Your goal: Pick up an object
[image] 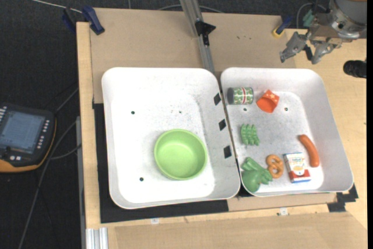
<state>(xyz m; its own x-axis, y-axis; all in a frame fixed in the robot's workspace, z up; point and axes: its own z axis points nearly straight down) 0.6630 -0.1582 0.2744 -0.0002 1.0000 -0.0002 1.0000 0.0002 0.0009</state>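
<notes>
Objects for picking lie in the right bin (326,96): a small can (240,95) and an orange cup (267,101) near its far rim, a sausage (309,150), a carton (297,167), a pretzel (274,164) and green pieces (250,134) nearer the front. The gripper (305,51) hangs above the bench just beyond that bin's far rim, fingers spread and empty. The cup lies closest, below and left of the fingertips. The arm's upper part is cut off at the frame edge.
</notes>
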